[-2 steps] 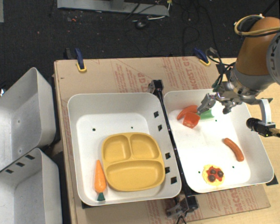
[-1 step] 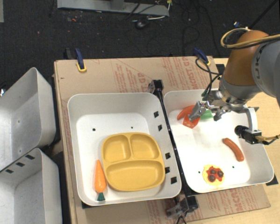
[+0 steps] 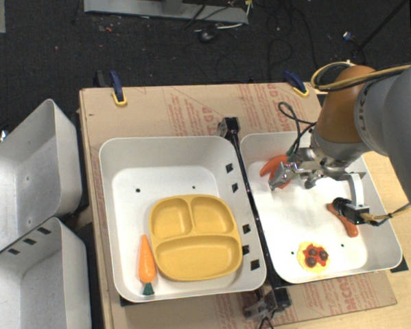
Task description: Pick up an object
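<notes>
Right bin (image 3: 291,221) holds three small things. The orange-red piece (image 3: 269,166) sits at about 10 o'clock in the bin, close to the divider between the bins. A round yellow tart with dark berries (image 3: 313,256) sits at 6 o'clock, near the front rim. A second orange piece (image 3: 349,227) lies at 3 o'clock, partly covered by robot hardware.

Left bin (image 3: 123,171) has a yellow divided plate (image 3: 195,238) in the middle and a toy carrot (image 3: 146,260) at the plate's 9 o'clock, just beside it, tip toward 12.

The arm comes in from 3 o'clock. The gripper (image 3: 286,175) is low over the right bin, right at the 4 o'clock side of the orange-red piece, touching or nearly so. A bit of red shows at the gripper's tip, but the angle does not settle it: can't tell if it is open or closed, or whether it has the piece.

Likely target: the orange-red piece, being nearest. It looks like hollow plastic toy food, so probably light, stiff, smooth and a bit slippery, and not fragile. It tapers, so a pinch near the thin end may squirt out. Better to take it across the thicker middle, squarely. Risk: a nudge slides it against the divider wall.
</notes>
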